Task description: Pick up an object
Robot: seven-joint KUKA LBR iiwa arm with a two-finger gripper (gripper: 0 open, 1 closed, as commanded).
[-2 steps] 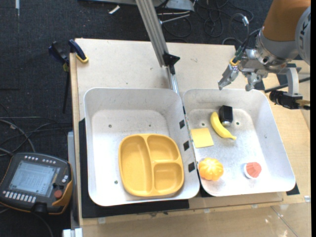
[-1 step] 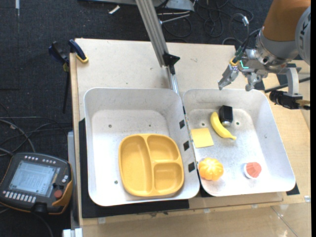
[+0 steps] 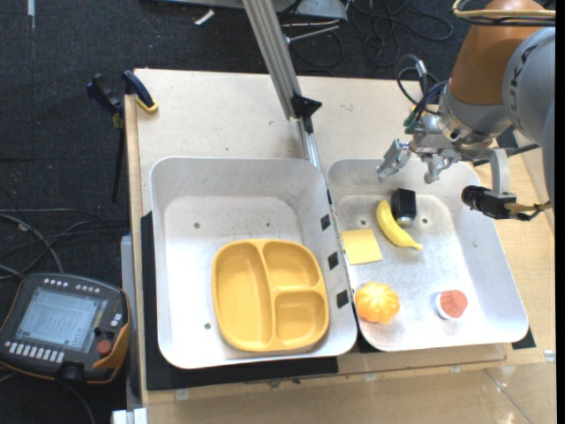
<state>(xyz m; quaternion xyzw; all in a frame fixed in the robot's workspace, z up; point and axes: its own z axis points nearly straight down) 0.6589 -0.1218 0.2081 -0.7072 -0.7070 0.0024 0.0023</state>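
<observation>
The gripper (image 3: 412,163) hangs with fingers spread wide, holding nothing, above the right bin (image 3: 494,272). Below lies a curved yellow banana (image 3: 395,226), touching what seems a small black block (image 3: 404,204).

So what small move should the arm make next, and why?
Probably lower the tool toward the banana. The open tool holds nothing and hangs above the right bin's far edge, with the banana lying just nearer the camera beside a black object.
</observation>
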